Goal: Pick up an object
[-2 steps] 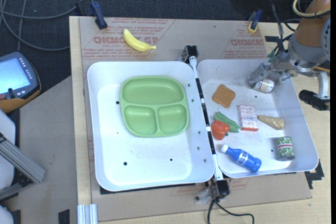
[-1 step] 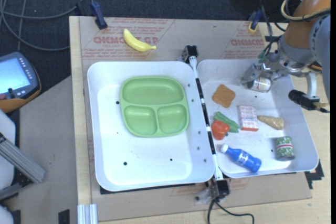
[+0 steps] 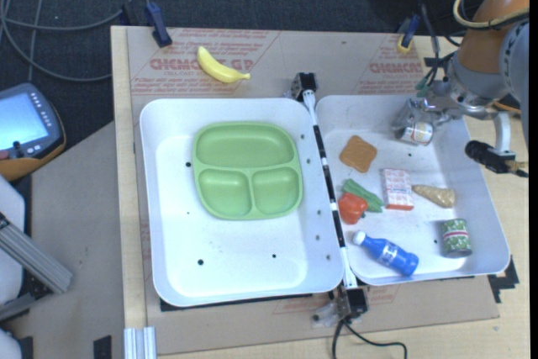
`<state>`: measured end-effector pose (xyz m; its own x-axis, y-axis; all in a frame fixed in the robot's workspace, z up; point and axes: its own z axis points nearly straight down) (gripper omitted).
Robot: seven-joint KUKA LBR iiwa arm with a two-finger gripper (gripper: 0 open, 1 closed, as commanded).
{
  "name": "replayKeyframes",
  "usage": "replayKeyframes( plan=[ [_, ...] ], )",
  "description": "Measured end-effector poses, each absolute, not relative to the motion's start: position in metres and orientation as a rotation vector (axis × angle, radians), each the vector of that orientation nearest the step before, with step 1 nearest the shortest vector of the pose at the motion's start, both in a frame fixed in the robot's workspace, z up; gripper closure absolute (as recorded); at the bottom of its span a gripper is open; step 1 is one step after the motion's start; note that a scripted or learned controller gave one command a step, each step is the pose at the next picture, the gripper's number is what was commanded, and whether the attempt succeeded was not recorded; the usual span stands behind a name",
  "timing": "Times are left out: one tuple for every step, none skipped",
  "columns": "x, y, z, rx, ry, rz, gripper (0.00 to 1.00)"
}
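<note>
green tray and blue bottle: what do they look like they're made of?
Green tray: probably moulded plastic, matte; uniform colour, rounded compartment edges. Blue bottle: likely plastic, slightly glossy, with a white cap; it could be a toy, hard to tell.

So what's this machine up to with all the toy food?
The grey arm's gripper hangs over the far corner of the right bin, apparently going for a small silver can. Toast, a blue bottle and other items lie untouched. The left bin holds a green tray.
</note>
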<state>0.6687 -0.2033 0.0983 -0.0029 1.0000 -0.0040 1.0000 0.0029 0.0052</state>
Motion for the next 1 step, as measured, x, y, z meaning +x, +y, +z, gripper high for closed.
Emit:
replayKeyframes(
  plan=[
    [0.6668, -0.1369, 0.1157, 2.220, 2.224, 0.000, 1.00]
  ],
)
